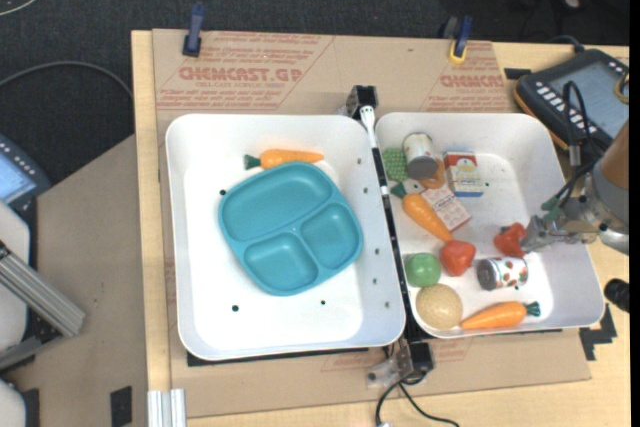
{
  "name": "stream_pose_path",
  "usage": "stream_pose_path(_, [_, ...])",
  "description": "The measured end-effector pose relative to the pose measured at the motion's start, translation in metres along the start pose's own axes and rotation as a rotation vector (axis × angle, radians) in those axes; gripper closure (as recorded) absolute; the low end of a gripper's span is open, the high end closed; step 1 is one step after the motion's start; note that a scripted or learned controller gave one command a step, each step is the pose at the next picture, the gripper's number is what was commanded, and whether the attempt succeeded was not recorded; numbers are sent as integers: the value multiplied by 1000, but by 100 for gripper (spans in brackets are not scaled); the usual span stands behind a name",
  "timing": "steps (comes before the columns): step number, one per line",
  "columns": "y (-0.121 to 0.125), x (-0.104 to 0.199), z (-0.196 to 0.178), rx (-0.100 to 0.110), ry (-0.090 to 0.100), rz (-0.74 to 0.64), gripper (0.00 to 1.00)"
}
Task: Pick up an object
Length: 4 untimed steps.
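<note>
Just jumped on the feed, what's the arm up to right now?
The gripper reaches in from the right, low over the right bin, close to a small red toy; nothing shows between its fingers. That bin holds toy food: a can, carrots, a green ball. The left bin holds a teal divided plate with a carrot beside it.

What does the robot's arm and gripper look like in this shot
At the right edge, a grey arm ends in a small metallic gripper with thin grey fingers and a bit of green on it. Its finer detail is too blurred to describe.
</note>
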State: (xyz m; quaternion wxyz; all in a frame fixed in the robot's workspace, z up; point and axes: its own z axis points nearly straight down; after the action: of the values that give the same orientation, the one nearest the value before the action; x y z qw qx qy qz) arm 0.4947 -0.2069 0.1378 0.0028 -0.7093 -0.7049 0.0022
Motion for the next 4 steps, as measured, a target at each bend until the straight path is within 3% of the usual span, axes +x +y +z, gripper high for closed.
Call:
stream_pose_path(1, [42,1,13,-18,-5,-8,100])
stream_pose_path(2, [2,60,-116,-19,-2,-13,100])
stream_pose_path(3, [-19,-22,-37,1,-1,3,100])
stream_pose_path(4, [-14,71,-88,-14,1,-16,100])
